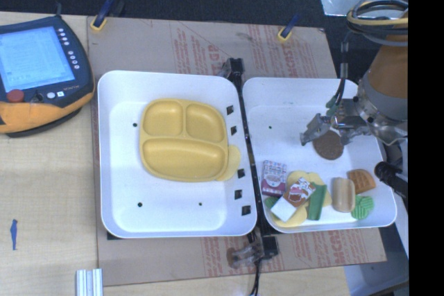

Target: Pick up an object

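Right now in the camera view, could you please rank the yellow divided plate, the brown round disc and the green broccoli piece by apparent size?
1. Yellow divided plate, by far the largest.
2. Brown round disc.
3. Green broccoli piece, slightly smaller than the disc.

One fixed overhead camera, slanted down over both white bins (111, 149), arm side at right.

Round brown disc (329, 147), flat, in right bin's middle, just under gripper (331, 129). Along near edge, bunched: pink-red packet (274, 175), yellow piece (297, 199) bearing small white block (282, 209), green stick (317, 202), tan roll (342, 194), brown waffle-like square (361, 181), green leafy bit (363, 207).
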